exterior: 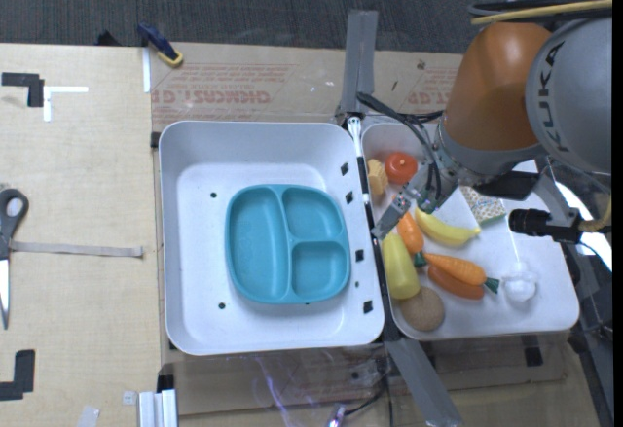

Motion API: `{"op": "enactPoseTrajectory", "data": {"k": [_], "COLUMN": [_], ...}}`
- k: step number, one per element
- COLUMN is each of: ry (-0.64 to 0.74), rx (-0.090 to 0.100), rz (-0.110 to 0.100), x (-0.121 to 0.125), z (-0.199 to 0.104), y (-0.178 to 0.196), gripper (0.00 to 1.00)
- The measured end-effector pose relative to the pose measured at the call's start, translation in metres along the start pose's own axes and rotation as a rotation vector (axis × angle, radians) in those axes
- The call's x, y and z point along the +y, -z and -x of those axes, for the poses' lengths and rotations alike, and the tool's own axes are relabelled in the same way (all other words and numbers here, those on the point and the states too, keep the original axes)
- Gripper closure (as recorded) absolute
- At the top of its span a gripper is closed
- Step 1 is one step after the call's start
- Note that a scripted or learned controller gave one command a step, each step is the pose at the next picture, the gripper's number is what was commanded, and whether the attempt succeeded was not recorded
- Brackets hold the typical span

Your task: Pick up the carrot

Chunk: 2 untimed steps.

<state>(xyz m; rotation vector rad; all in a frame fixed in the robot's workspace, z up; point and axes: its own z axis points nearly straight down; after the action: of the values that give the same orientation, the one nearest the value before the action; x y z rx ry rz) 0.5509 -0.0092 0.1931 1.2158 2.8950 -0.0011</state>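
Big grey arm (531,94) with orange band reaches in from the right over the right bin (545,313); left bin (185,221) holds a teal divided plate (289,243). Gripper (404,206) sits low at the right bin's left side, near a tomato (400,165) and banana (448,228), can't tell how its jaws stand. Carrot (458,274) lies flat mid-bin, just right of a yellow squash (398,265), above a brown potato (423,311), apart from the gripper.
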Motion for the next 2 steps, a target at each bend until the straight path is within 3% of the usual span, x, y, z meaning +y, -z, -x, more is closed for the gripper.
{"op": "enactPoseTrajectory", "data": {"k": [2], "ry": [0.0], "rx": [0.0], "rz": [0.0], "x": [0.0], "z": [0.0], "y": [0.0], "gripper": [0.0]}}
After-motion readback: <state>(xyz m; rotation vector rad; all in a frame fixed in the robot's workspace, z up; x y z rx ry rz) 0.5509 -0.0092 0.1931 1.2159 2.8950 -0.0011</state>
